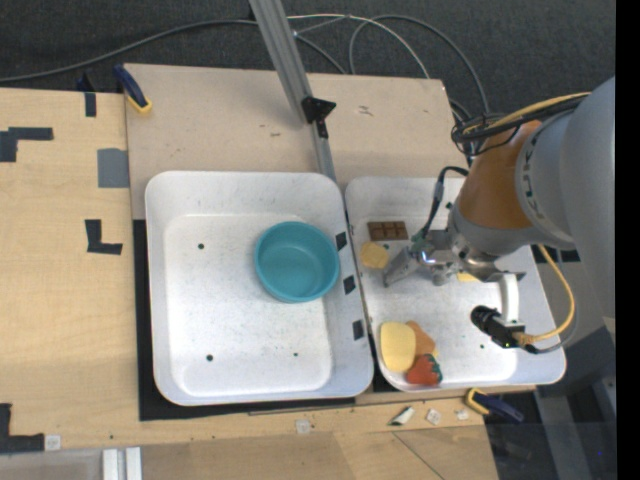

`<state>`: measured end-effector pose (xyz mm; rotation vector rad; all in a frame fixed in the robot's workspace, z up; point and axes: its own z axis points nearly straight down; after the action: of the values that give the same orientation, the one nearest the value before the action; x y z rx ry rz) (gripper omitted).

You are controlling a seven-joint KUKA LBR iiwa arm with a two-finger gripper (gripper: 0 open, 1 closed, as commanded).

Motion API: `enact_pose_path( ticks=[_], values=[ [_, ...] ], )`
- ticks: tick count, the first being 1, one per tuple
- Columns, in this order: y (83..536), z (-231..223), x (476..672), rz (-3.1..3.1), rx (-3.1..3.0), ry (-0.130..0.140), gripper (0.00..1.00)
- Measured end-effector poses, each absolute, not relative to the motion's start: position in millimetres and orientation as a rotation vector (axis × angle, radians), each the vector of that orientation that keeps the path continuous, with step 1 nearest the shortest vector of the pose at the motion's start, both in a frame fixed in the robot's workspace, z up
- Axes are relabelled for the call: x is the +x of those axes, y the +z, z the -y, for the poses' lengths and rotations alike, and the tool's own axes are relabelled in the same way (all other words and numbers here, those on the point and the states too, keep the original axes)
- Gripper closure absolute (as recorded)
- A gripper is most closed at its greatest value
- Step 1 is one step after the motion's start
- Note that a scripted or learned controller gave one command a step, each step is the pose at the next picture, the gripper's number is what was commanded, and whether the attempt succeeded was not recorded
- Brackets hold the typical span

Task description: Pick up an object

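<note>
My gripper (418,271) hangs low over the right bin (535,368), near its middle, open, with nothing between its fingers. One grey finger (396,270) points toward a small yellow round piece (374,255) just to its left, close to it but apart. A brown ridged block (387,231) lies behind that piece. At the bin's front lie a yellow wedge (397,345) and, touching it, a red and orange item (425,366). A teal bowl (296,260) sits upright in the left bin (200,318), toward its right side.
The grey arm with its orange band (495,193) covers the right bin's back right part. A black connector with a yellow cable (497,326) hangs below the wrist. A grey pole (290,58) slants across the bench behind the bins.
</note>
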<state>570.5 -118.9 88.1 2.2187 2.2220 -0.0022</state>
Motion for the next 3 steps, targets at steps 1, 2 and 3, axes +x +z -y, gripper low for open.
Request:
enact_pose_path(
  ticks=[1, 2, 3],
  values=[
    [99.8, 118.1, 570.8, -2.225, 2.219, -0.001, 1.00],
    [145.3, 115.0, 564.3, -2.222, 2.219, 0.002, 1.00],
    [204.6, 113.4, 557.4, -2.221, 2.217, 0.004, 1.00]
  ],
)
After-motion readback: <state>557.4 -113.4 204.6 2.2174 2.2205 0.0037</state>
